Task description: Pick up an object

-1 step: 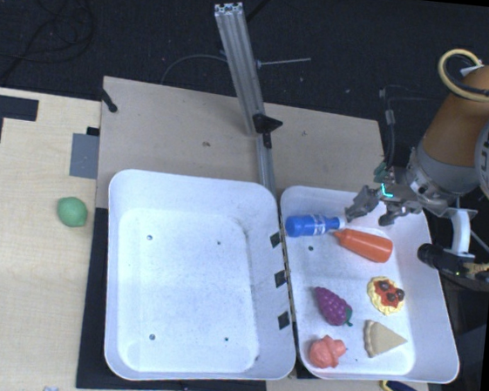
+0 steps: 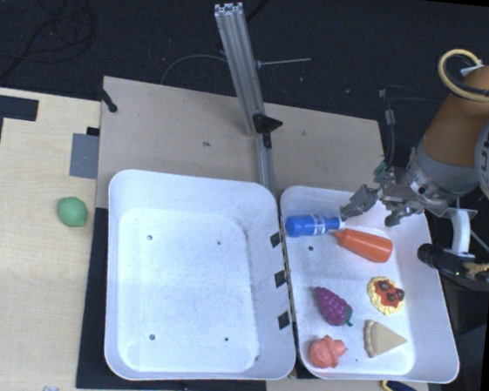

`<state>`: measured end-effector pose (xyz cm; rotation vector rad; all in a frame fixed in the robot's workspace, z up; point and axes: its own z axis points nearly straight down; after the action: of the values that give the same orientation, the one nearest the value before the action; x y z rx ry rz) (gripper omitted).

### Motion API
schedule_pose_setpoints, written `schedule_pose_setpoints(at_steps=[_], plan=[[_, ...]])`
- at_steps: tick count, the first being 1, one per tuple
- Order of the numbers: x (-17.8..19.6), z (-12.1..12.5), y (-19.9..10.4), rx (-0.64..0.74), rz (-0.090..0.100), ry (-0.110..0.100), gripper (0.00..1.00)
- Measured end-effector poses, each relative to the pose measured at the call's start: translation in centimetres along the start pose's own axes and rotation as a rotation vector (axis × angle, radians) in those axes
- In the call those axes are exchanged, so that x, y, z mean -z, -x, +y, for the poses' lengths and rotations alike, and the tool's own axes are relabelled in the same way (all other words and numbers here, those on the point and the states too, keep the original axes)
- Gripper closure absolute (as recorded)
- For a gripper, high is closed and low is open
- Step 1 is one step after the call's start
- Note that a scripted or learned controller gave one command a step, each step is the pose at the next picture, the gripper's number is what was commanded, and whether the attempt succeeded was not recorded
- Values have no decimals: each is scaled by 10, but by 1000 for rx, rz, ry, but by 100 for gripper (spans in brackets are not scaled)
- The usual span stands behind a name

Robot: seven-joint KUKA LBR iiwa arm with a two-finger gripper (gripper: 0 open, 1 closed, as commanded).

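Note:
The right bin [image 2: 434,343] holds several toy items. A blue bottle with a white cap [image 2: 312,226] lies at its far left, and an orange carrot [image 2: 363,244] lies beside it. Nearer the front are purple grapes [image 2: 333,305], a small pizza-like round piece [image 2: 386,296], a beige wedge [image 2: 382,339] and a pink-red piece [image 2: 326,352]. My gripper [image 2: 377,205] hangs over the bin's far edge, just above and behind the carrot. Its two fingers stand spread apart with nothing between them.
The left bin [image 2: 187,276] sits beside the right one. A green ball [image 2: 72,212] rests on the bench to the far left. A slanted metal rail [image 2: 247,81] rises behind the bins.

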<state>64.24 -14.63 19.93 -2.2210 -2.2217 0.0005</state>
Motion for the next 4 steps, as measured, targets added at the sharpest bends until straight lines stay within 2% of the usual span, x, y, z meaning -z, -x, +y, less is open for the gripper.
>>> schedule_pose_setpoints(at_steps=[2, 3, 4], plan=[[-88, -10, -6, 1, 1, -2, 0], [-109, -11, -7, 1, 0, -2, 0], [-98, -11, -6, 0, 0, 0, 100]])
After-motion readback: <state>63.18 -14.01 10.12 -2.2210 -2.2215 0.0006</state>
